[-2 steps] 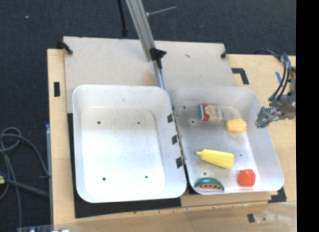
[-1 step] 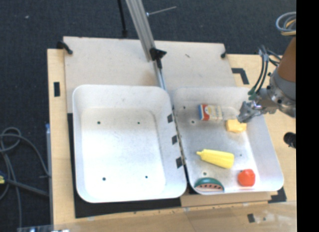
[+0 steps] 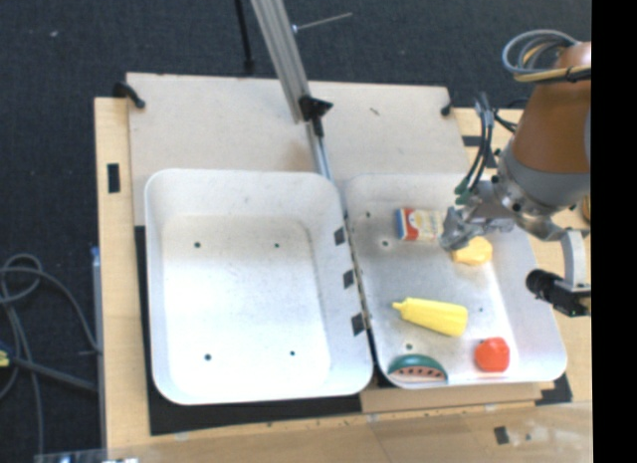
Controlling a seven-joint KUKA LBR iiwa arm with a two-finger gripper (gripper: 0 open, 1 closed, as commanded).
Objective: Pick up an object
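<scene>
Finger state of the gripper (image 3: 460, 235) cannot be determined; it sits low in the right bin (image 3: 528, 351), touching a pale yellow object (image 3: 475, 252), beside a small carton (image 3: 418, 224).

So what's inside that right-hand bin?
The right bin holds a small carton, a pale yellow piece, a yellow bottle, a red ball and a watermelon slice. The end effector covers whatever lies beneath it.
</scene>
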